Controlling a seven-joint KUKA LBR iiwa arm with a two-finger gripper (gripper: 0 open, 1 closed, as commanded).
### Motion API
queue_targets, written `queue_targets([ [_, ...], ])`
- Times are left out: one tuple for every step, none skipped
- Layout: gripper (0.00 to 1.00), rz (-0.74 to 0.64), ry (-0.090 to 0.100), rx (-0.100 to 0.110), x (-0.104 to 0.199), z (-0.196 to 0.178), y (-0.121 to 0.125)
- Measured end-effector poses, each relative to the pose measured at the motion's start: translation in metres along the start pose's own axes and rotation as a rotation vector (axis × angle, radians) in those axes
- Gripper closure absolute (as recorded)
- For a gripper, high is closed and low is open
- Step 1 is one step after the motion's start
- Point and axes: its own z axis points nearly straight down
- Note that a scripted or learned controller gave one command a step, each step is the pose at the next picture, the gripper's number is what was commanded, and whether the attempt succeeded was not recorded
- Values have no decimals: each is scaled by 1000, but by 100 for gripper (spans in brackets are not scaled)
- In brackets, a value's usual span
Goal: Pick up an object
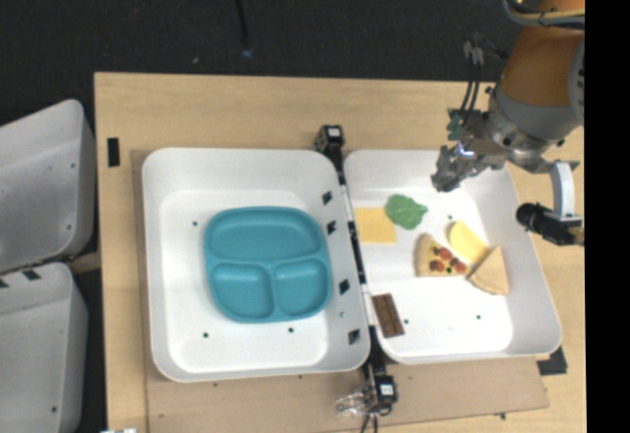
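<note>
Approach step: we hover the hand (448, 172) over the right bin (527, 323), nothing grasped.
Finger state unclear; next we descend onto the leaf (406, 211) nearby.

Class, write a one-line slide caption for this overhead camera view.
End effector hovers over the right bin of toy food near the green leaf; blue tray in the left bin.
</note>
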Motion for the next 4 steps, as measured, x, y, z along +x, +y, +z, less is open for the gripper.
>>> queue_targets([
  [100,0,0,0,41,1,17],
  [100,0,1,2,100,5,21],
  [100,-1,1,1,157,1,28],
  [100,0,0,1,203,14,48],
])
